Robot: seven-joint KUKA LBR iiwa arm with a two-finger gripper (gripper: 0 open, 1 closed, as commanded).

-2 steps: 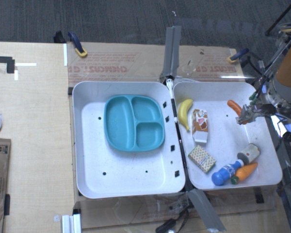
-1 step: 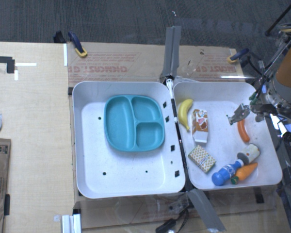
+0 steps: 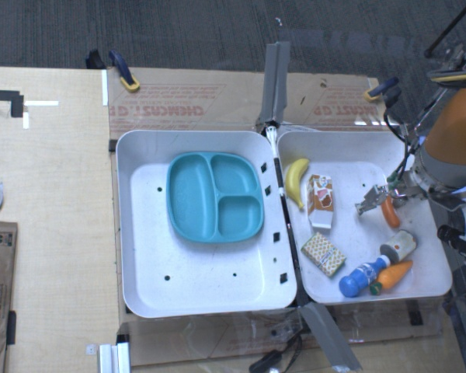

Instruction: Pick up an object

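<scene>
Gripper (image 3: 375, 200) low in right bin (image 3: 349, 155), fingers seemingly clamped on small orange-red piece (image 3: 391, 213), hard to tell; banana (image 3: 296, 180) well apart.

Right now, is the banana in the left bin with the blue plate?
No. The banana lies in the right bin, against its left wall; the blue divided plate sits alone in the left bin.

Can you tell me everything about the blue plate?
The plate is teal, looks like smooth plastic, and has rounded corners. Raised ridges split it into three sections: one long on the left, two smaller on the right. It lies flat, right side up, slightly turned, in the left bin, toward the back. It touches just the bin floor.
</scene>
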